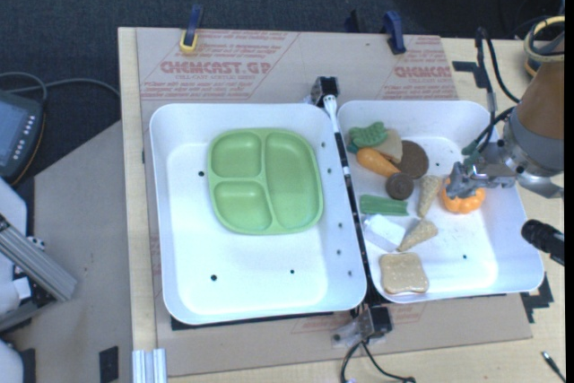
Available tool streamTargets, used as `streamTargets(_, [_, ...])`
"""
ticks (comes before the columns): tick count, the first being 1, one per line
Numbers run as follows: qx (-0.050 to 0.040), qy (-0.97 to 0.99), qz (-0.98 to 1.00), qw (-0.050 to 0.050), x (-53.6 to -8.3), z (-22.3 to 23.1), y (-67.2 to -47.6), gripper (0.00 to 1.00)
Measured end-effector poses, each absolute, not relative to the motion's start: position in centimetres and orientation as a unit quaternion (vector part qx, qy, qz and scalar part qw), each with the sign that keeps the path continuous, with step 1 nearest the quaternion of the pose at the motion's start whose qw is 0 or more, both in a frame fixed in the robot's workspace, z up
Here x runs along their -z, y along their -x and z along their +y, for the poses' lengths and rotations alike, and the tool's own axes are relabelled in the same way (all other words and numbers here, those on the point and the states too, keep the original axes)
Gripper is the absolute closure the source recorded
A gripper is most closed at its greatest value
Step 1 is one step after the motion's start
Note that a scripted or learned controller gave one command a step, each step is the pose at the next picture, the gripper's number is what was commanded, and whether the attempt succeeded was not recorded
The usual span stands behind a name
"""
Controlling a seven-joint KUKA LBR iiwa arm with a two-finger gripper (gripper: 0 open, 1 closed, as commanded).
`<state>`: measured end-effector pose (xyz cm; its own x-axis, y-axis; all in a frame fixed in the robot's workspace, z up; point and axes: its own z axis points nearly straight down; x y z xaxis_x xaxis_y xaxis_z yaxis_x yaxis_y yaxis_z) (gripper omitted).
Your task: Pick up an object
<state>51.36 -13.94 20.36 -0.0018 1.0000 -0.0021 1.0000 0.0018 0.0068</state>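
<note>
My gripper point(463, 179) is low over the right side of the right bin point(511, 269). It sits directly on top of a small orange fruit-like toy point(465, 204), whose upper part it hides. To its left lie a pale cone point(429, 194), a brown ball point(400, 187), a brown disc point(414, 158), an orange carrot point(377, 161) and a green leafy piece point(366, 136). Toward the front of the bin are a green flat piece point(384, 204), a white piece point(386, 232), a tan wedge point(419, 234) and a slice of toast point(403, 273).
The left bin point(179, 265) holds a green divided plate point(266, 181). A black divider strip point(345, 193) runs between the bins. The arm point(543, 117) comes in over the right bin's right rim. Clamps point(189, 30) sit at the board's far edge.
</note>
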Motion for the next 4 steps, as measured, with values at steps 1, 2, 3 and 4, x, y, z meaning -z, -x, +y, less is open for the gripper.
streamTargets(1, [-0.0012,-0.707,0.707,0.003,-22.6,-13.9,-51.5,1.00])
streamTargets(2, [-0.0017,-0.705,0.709,0.002,-23.6,-9.6,-54.7,1.00])
streamTargets(3, [-0.0018,-0.705,0.709,0.001,-24.3,-5.0,-57.3,1.00])
streamTargets(4, [-0.0009,-0.706,0.709,0.001,-23.1,-1.0,-59.2,1.00])
